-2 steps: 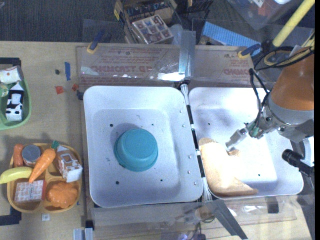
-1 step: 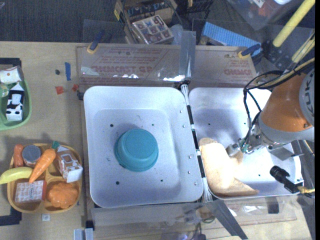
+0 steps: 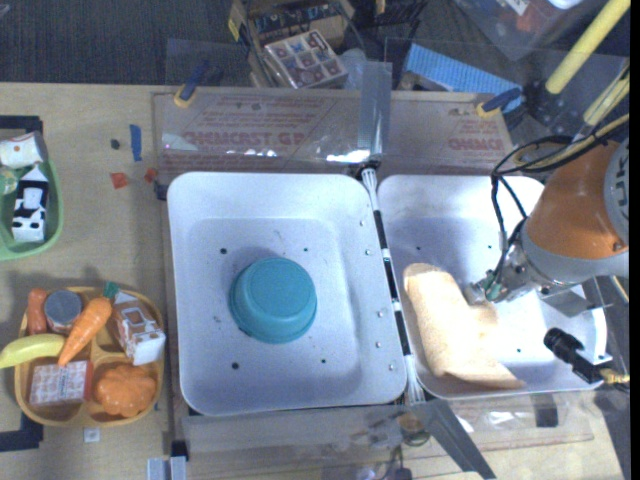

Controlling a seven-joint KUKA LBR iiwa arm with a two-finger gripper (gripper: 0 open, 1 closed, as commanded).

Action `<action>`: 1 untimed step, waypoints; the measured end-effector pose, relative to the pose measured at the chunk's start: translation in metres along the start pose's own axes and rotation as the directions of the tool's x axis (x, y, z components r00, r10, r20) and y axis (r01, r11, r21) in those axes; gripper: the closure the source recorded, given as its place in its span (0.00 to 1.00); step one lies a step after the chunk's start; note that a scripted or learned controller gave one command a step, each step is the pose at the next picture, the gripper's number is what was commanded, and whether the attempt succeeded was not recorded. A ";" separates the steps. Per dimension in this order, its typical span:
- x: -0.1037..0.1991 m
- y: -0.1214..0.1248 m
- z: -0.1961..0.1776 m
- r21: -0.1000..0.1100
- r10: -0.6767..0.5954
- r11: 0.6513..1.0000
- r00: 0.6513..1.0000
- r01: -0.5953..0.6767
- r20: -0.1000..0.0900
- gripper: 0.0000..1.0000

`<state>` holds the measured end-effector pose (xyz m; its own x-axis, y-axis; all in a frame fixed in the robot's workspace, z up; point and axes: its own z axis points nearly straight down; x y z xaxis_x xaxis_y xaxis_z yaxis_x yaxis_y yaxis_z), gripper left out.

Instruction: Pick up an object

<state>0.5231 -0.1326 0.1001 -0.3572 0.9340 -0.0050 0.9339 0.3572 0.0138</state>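
Camera view looked down on two white bins side by side, with the arm [image 3: 575,218] reaching in from the right over the right bin [image 3: 440,203]. Its gripper [image 3: 493,288] sat low at the upper right edge of a tan sponge-like block [image 3: 450,330], which lay along that bin's left wall and ran down to its near edge. Whether the claw was wide, narrow or closed on anything could not be told; the wrist and cables hid it. The tip appeared to touch or nearly touch the block, though contact was not certain.

A teal bowl [image 3: 274,299], upside down, sat well apart near the middle of the left bin [image 3: 200,208]. On the bench's left side, outside the bins, stood a tray of toy food [image 3: 85,348].

By my reading, the step in hand was the descent and grasp on the tan block, not yet a lift, since the block lay flat on the bin floor. The next move would call for closing firmly on the block's edge, then rising straight up; a soft, wide piece gripped at one edge might sag or slip free.
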 end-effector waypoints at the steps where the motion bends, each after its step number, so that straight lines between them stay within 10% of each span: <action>1: -0.026 -0.030 -0.063 0.012 0.027 1.000 1.000 -0.027 -0.002 1.00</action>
<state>0.5035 -0.1680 0.1628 -0.3322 0.9432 -0.0025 0.9432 0.3322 0.0022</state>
